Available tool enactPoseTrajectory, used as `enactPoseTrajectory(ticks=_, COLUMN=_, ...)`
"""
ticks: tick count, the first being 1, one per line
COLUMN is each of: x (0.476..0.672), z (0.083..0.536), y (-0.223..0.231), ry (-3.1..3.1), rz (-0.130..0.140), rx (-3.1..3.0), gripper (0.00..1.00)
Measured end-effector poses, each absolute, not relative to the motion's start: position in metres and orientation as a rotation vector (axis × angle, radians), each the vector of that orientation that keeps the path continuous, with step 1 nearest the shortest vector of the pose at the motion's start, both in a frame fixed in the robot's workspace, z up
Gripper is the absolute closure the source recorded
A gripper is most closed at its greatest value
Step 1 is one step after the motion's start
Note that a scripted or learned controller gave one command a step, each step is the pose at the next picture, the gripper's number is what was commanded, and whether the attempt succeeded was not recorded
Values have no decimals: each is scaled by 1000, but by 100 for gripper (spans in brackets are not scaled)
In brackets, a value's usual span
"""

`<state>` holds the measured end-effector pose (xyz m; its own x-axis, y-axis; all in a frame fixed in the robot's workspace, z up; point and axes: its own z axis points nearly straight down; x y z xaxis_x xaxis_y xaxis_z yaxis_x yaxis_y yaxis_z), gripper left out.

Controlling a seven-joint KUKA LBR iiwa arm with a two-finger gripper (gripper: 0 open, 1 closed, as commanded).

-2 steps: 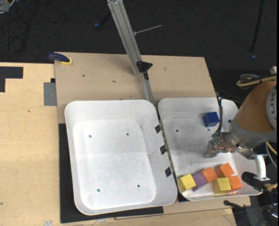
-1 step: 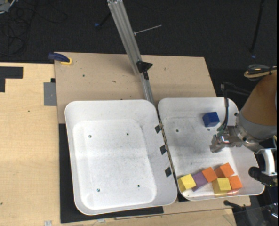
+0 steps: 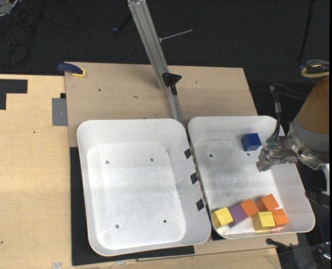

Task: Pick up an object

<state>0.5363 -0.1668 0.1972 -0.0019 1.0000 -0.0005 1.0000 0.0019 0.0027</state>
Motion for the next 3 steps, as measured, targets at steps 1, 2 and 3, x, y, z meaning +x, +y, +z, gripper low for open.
enactPoseTrajectory(ticks=1, x=537, z=234, y=-168, ry=2223, rz=1, rx=2218, gripper=100)
enactPoseTrajectory(ticks=2, x=545, z=241, y=-112, ry=2229, rz=2, rx=2217, gripper=100)
enactPoseTrajectory(ticks=3, x=550, z=229, y=-58, ry=2230, rz=-1, rx=2220, gripper=100)
